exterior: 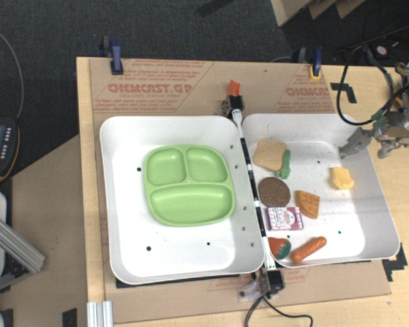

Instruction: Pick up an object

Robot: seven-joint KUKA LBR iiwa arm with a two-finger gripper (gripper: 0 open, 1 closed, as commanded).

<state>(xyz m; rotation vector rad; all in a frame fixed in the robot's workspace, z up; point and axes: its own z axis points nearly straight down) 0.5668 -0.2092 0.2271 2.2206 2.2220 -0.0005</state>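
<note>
Open floor lies across the right bin [368,240] around the yellow piece [341,178]; food crowds its left edge.

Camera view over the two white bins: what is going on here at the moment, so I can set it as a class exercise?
A robot arm reaches in from the right, its gripper over the right bin's far right edge, with nothing visibly held. That bin holds toy foods: a yellow chunk, a bread slice, a brown patty, a sausage and a pink packet. The left bin holds a green divided plate. No pick has happened yet.
</note>
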